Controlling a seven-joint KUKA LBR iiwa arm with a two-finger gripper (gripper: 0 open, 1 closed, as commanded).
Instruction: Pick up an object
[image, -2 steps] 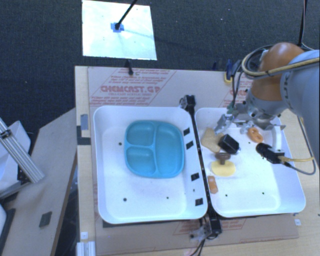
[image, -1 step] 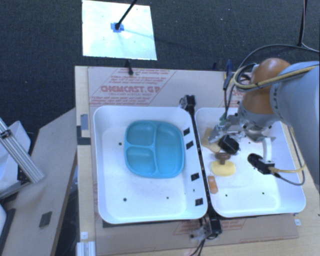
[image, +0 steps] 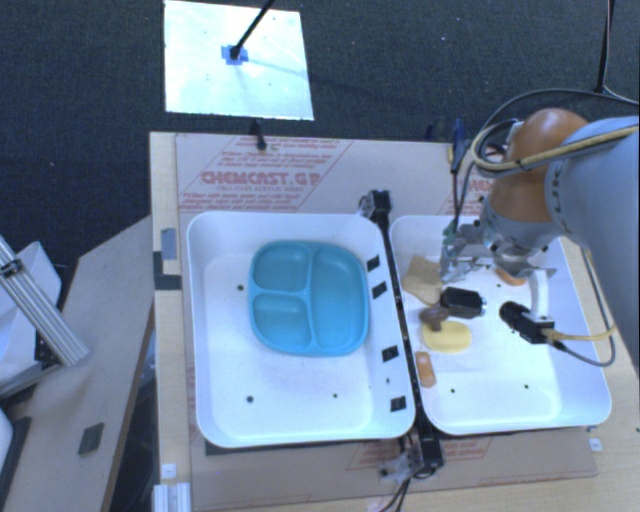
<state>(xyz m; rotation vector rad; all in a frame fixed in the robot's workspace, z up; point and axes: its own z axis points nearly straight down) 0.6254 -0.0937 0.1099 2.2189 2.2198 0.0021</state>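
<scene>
You have nothing picked up yet; the gripper (image: 455, 262) hangs low in the right bin (image: 575, 400), over a tan piece (image: 422, 279); a yellow disc (image: 447, 337) lies nearby; jaw state I cannot tell.

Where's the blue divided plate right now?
The blue divided plate lies flat in the left white bin, toward its upper middle, close to the black divider between the two bins. The pincer is over the right white bin.

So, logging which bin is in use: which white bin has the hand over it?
The right bin, with the hand over its upper-left part; the left bin holds a blue divided plate.
</scene>
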